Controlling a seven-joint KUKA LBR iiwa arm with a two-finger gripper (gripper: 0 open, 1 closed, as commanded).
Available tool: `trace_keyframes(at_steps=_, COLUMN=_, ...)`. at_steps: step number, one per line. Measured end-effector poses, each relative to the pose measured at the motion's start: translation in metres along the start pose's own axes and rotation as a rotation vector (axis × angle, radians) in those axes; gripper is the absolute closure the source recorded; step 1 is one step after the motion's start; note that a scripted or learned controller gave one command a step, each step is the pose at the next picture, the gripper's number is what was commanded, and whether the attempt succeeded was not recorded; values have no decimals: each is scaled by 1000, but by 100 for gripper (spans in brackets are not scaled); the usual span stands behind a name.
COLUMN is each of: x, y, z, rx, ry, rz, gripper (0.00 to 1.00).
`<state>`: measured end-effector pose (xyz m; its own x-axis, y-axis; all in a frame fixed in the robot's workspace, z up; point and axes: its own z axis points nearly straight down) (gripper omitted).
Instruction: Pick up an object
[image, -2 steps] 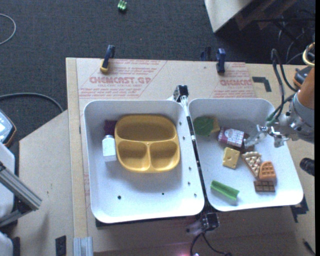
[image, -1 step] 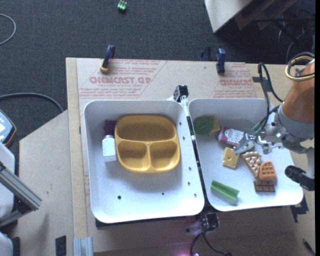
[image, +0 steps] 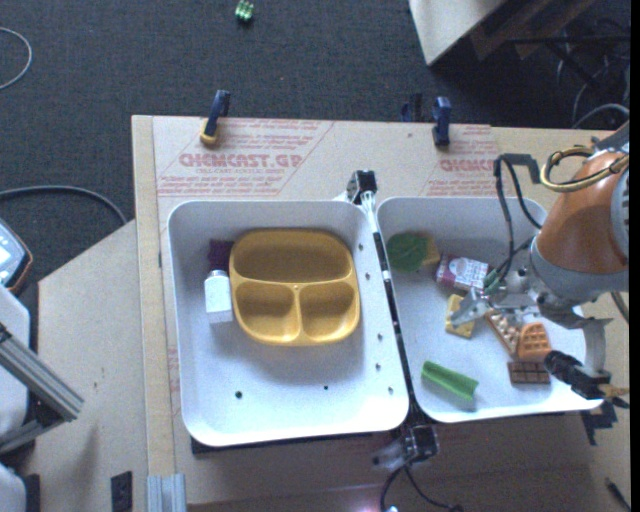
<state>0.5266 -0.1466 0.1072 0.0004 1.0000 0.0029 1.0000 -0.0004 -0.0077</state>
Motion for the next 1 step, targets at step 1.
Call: trace_keyframes(at_steps=1, x=-1, y=3, z=19, rx=-15, ry=-6, rz=-1, gripper=0)
